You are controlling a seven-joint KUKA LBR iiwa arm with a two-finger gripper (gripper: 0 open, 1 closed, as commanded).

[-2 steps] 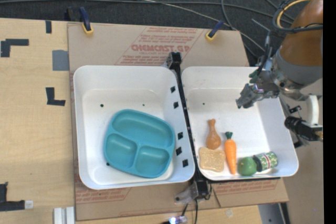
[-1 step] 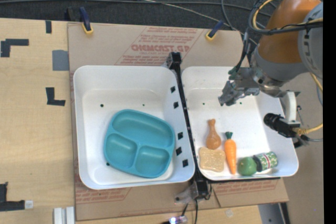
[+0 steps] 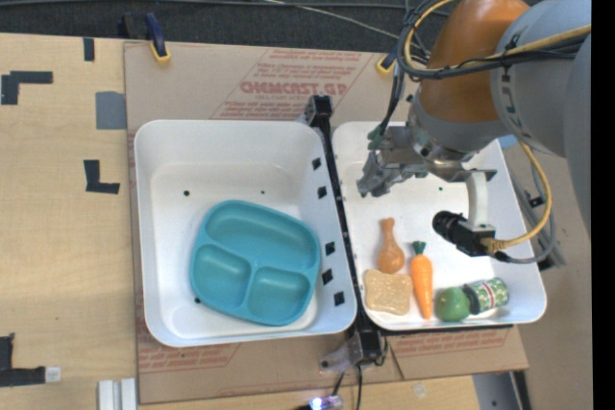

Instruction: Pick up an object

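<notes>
From my seat the pick looks barely started: my tool (image 3: 378,180) hangs over the bare upper part of the right-hand shallow white bin (image 3: 351,206), and I cannot tell how it is set. The orange plastic carrot (image 3: 422,280), tan drumstick toy (image 3: 389,248), slice of toy bread (image 3: 387,293), green ball (image 3: 453,304) and small green-labelled can (image 3: 487,295) all lie untouched along that bin's near edge, well apart from it.

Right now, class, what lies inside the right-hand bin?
The right-hand bin holds a chicken drumstick, toast slice, carrot, green fruit and small can. The arm covers its far part.
</notes>
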